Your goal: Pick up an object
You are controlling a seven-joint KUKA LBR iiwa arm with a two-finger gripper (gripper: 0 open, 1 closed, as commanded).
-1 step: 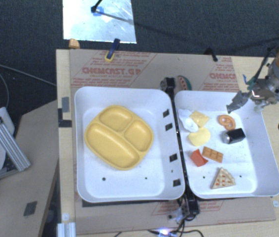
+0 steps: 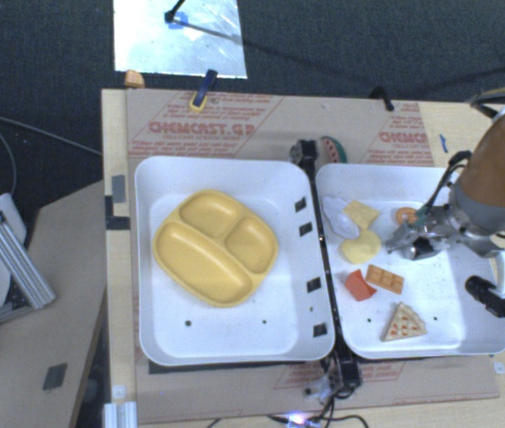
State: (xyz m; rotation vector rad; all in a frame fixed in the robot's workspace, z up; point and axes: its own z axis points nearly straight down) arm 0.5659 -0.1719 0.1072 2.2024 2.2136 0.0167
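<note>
End effector (image 2: 406, 239), grip state indiscernible, beside pale yellow toy food (image 2: 360, 247): likely light, rigid, slippery; grasp across its width.

Two white bins sit side by side on the worktop (image 2: 235, 123): the left bin (image 2: 159, 328) holds a yellow divided plate (image 2: 215, 246). In the right bin (image 2: 476, 328) the gripper (image 2: 406, 239) hangs low beside a pale yellow piece (image 2: 360, 247), with an orange waffle (image 2: 384, 279), a red block (image 2: 359, 285) and a pizza slice (image 2: 403, 323) nearer the front.
</note>
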